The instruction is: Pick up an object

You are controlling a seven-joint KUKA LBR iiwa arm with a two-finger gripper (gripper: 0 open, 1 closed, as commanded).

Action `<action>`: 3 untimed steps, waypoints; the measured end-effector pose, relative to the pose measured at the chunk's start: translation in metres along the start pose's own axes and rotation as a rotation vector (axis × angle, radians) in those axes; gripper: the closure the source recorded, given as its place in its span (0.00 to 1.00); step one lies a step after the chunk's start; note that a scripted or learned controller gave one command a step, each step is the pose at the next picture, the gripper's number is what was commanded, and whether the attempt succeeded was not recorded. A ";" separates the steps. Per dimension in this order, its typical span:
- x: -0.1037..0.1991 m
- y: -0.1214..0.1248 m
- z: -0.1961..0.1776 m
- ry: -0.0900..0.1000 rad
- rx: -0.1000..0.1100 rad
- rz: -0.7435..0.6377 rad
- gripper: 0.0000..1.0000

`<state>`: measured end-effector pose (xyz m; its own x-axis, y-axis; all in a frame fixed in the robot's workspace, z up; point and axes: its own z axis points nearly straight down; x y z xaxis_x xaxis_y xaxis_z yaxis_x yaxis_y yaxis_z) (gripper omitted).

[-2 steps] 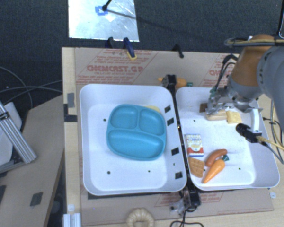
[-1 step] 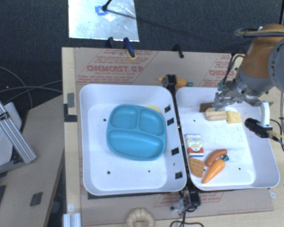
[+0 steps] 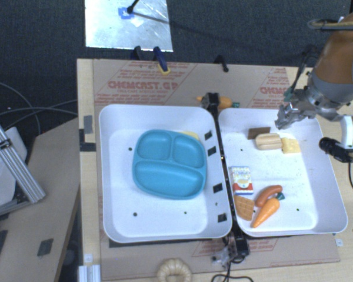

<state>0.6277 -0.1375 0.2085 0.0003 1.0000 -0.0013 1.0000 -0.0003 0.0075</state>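
1. Camera view, left bin [image 3: 115, 157]: holding a blue divided tray [image 3: 169, 163], lying flat.
2. Camera view, right bin [image 3: 317, 181]: carrying bread roll [image 3: 268, 141], brown block [image 3: 259, 132], cheese slice [image 3: 290, 145], small carton [image 3: 242, 179], cracker [image 3: 243, 205], sausage [image 3: 268, 194], carrot [image 3: 266, 212].
3. Gripper [image 3: 284, 118]: hovering over far edge of right bin, just beside the brown block; finger spacing impossible to tell, nothing seen between fingers.
4. Advice: descending straight onto the roll, centring fingers across its narrow width, avoiding the touching cheese slice.
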 end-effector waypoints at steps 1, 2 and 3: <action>0.000 0.001 -0.017 0.001 0.004 -0.004 1.00; 0.030 -0.032 -0.022 0.002 0.008 -0.006 1.00; 0.071 -0.074 -0.019 0.002 0.009 -0.007 1.00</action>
<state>0.5541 -0.0666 0.2265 -0.0070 1.0000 0.0008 1.0000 0.0070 -0.0013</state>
